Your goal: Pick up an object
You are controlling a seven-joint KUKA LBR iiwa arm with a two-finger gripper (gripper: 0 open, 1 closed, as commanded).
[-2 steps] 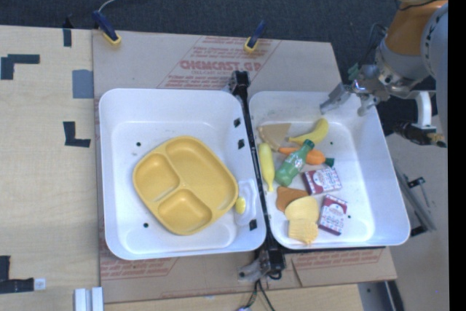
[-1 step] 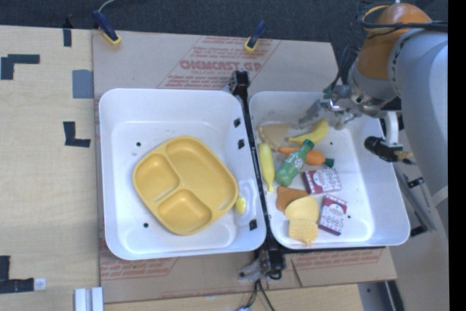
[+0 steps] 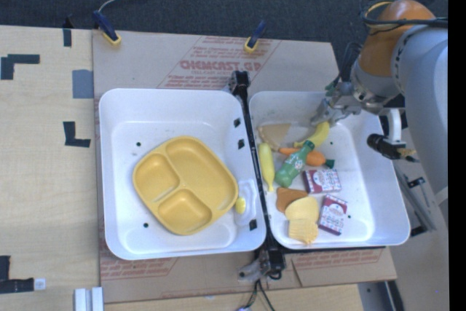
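A: Yellow plastic toy banana (image 3: 319,133) is the likeliest target. It sits in the upper part of the right white bin (image 3: 386,229), just below-left of the gripper (image 3: 325,113), touching or nearly so. Long axis runs diagonally, upper-right to lower-left.

B: Jaws?

A: Can't tell how far open they are; they're small and blurred against the bin wall. Nothing visibly held between them.

B: Clutter?

A: Plenty. Small orange carrot-like piece (image 3: 313,155) and green plastic bottle (image 3: 290,170) lie right under the banana's lower end. Pale tan flat piece (image 3: 275,133) to its left, yellow corn-like stick (image 3: 266,165) along the divider. Further down: two red-and-white small cartons (image 3: 328,197), an orange wedge (image 3: 288,197), a pale yellow cheese-like chunk (image 3: 303,218).

B: Blockers?

A: My read: the bin's back wall is close behind the gripper, and the carrot and bottle crowd the banana's low end. A grasp across its upper end looks cleanest.

B: Left bin?

A: Yellow three-compartment plastic plate (image 3: 186,184) in the left white bin (image 3: 116,156), well apart. Cardboard-covered surface (image 3: 211,62) underneath.
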